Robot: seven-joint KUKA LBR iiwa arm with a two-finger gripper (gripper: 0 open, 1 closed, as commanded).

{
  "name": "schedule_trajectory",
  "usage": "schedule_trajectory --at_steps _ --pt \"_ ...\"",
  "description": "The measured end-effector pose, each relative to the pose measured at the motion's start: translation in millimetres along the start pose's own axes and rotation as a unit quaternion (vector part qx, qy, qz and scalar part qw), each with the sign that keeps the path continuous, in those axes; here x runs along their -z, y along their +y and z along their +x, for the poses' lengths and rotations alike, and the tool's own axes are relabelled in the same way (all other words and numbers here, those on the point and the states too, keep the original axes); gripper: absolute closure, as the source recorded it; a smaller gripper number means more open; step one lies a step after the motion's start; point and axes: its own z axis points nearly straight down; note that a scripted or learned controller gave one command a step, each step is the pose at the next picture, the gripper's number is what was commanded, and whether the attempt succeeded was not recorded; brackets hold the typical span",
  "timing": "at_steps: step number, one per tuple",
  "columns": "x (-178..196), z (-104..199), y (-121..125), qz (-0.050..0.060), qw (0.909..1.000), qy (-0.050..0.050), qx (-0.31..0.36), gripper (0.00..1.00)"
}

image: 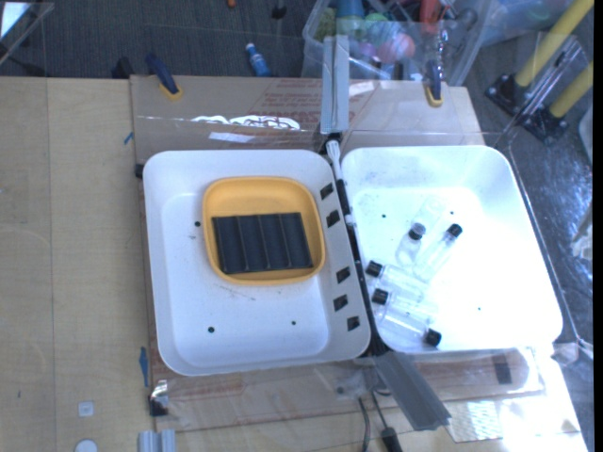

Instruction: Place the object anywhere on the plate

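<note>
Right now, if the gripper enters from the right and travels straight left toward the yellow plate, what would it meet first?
Probably the clear black-capped vials in the right bin, if low; higher, the way to the yellow plate looks free.

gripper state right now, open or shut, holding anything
Gripper: cannot be told from the camera view. The clear plastic vials with black caps lie loose in the right white bin; the yellow square plate sits in the left white bin.

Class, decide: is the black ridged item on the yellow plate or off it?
On it: the black ridged item lies flat inside the yellow plate.
</note>
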Motion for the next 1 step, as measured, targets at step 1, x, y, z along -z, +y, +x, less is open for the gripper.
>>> schedule_trajectory --at_steps 1 --pt "8.8 5.3 7.8 0.001 0.9868 -0.001 0.162 1.00"
